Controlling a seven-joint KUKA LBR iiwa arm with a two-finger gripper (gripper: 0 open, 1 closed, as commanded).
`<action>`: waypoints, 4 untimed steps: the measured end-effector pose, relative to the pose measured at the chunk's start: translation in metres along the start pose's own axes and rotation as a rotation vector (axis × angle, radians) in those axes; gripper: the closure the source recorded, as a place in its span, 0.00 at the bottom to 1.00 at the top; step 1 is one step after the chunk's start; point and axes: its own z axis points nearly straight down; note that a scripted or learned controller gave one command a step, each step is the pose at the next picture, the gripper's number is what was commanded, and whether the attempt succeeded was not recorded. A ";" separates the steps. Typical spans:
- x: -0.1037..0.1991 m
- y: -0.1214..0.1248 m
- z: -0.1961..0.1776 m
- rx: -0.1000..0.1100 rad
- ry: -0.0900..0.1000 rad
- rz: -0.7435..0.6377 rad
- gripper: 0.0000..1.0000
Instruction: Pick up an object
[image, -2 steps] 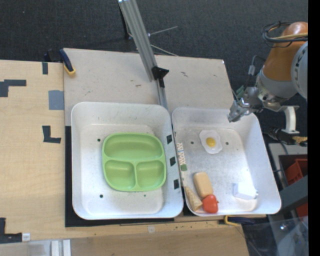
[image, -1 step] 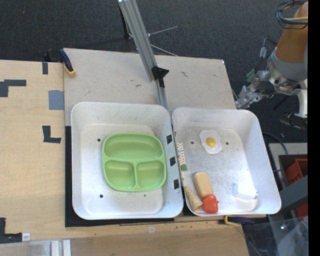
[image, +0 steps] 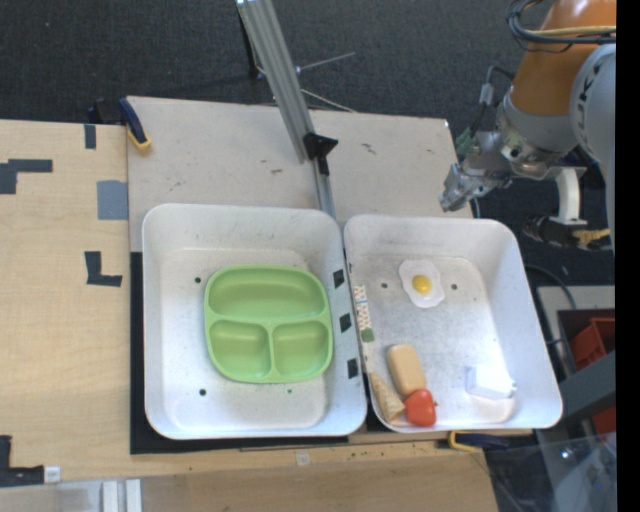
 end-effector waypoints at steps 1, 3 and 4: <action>0.050 0.000 -0.002 0.002 0.000 0.000 1.00; 0.160 0.018 0.009 0.002 0.000 -0.001 1.00; 0.214 0.018 0.034 0.005 0.000 0.000 1.00</action>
